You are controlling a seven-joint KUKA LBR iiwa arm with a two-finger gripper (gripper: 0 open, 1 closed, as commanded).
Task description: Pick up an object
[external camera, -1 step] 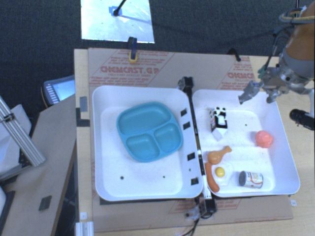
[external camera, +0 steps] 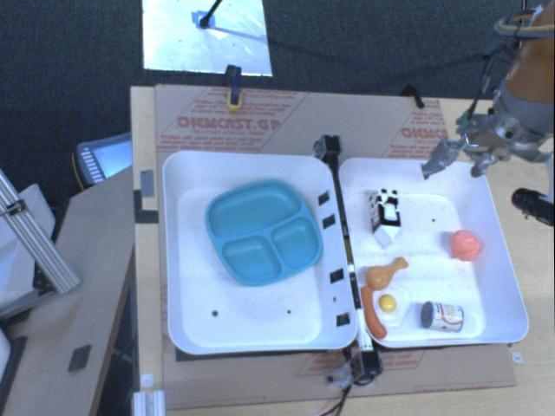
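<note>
Gripper [external camera: 457, 161]: upper right of frame, above right bin [external camera: 499, 241] far rim, fingers spread apart, nothing btwn them. Objs in right bin: pink ball [external camera: 466, 244] at right, can [external camera: 443, 316] lower right, black-white block [external camera: 385, 210] upper centre.

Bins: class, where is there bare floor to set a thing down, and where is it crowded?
Left bin: bare strip along the front, below the blue plate. Right bin: bare middle between cow, pink ball and can. Crowded: front-left corner, around drumstick and egg.
</note>
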